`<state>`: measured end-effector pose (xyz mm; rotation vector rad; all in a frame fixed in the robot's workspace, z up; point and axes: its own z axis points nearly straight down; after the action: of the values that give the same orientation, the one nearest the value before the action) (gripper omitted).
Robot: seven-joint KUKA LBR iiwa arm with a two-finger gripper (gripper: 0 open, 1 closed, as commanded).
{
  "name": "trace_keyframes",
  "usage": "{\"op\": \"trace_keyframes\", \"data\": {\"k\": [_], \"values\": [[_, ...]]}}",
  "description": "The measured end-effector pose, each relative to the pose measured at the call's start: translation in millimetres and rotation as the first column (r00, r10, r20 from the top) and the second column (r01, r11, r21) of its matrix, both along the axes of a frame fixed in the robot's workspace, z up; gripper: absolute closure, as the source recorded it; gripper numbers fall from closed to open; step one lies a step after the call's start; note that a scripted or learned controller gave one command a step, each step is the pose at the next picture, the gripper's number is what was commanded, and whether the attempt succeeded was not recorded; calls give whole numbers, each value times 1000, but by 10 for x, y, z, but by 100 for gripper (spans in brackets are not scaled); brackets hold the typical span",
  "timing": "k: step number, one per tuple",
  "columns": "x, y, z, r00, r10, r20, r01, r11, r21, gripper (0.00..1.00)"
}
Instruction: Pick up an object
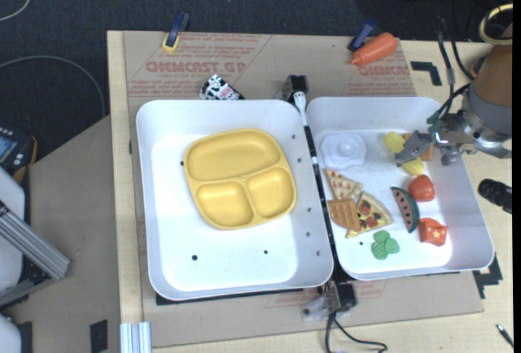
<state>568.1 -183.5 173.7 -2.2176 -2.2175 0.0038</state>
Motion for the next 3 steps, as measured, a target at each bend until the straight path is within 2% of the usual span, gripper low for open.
{"op": "trace_keyframes", "data": {"k": [1,2,3], "values": [[22,3,-635,1000,0,-1,0,1000,0,0],[19,11,-907,1000,0,1,0,1000,-1,0],[27,6,-783,1000,-1,6,1,1000,-2,100]]}}
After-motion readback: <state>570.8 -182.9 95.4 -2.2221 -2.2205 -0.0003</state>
